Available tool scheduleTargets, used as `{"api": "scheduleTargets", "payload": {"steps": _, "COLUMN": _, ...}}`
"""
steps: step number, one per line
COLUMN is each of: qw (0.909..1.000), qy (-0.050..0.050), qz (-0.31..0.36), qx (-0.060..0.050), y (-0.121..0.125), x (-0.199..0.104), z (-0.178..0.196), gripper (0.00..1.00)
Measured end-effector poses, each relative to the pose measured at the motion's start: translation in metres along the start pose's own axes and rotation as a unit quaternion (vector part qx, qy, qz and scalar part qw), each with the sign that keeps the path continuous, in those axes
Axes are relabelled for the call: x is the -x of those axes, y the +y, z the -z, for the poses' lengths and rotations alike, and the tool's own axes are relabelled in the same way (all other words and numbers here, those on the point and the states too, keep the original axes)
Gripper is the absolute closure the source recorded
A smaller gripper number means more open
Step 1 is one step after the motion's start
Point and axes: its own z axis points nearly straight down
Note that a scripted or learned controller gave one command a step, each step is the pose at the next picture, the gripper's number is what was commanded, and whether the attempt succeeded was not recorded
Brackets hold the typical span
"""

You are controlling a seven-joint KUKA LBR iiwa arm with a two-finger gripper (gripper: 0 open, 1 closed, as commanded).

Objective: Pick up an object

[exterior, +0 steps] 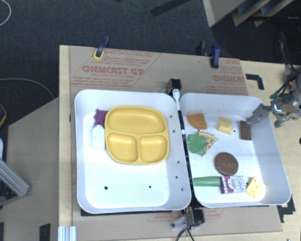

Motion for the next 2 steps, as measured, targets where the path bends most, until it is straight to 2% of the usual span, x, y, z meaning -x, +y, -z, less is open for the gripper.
{"api": "scheduleTargets", "payload": {"steps": 1, "qw": 1.0, "qy": 0.0, "qz": 0.0, "qx": -0.001, "y": 0.007, "x": 0.005, "z": -0.058, "gripper": 0.0}}
{"api": "scheduleTargets", "payload": {"steps": 2, "qw": 1.0, "qy": 0.001, "qz": -0.001, "qx": -0.001, "y": 0.001, "x": -0.004, "z": -0.108, "gripper": 0.0}}
